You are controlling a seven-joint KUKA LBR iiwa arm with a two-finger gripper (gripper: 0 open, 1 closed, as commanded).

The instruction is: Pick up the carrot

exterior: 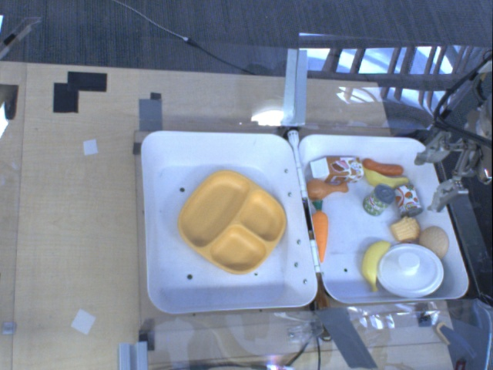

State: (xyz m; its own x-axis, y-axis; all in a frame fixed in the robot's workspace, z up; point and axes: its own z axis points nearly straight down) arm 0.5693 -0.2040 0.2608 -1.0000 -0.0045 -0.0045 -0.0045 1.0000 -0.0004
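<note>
The right bin is holding the carrot against its left wall, at nine o'clock within the bin, long axis running twelve to six, tip down. The gripper is hanging at the bin's three o'clock edge, fingers released and empty, carrot lying toward its eight o'clock.
</note>
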